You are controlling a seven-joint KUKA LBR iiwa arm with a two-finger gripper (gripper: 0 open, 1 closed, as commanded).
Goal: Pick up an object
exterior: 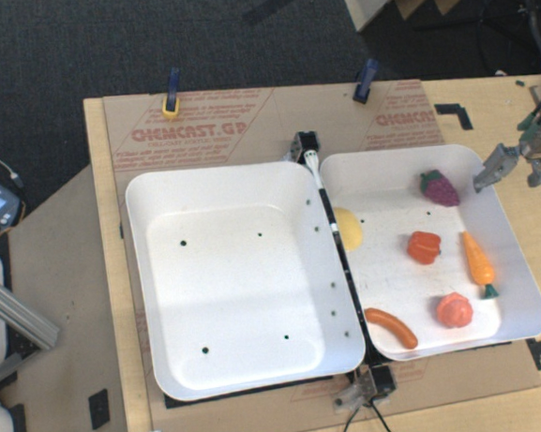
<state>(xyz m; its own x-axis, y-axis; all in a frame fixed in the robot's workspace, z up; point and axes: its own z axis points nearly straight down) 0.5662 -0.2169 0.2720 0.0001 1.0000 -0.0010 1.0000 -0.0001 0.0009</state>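
Grey metal claw (516, 166) with two slim fingers.

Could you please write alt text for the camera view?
Gripper hovers open at the right bin's far right edge, nearest a purple toy; the bin also holds a pepper, carrot, strawberry, sausage and lemon.

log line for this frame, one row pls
phase: approach | gripper: open, at right bin's far right rim, holding nothing | nearest: purple toy | left bin: untouched
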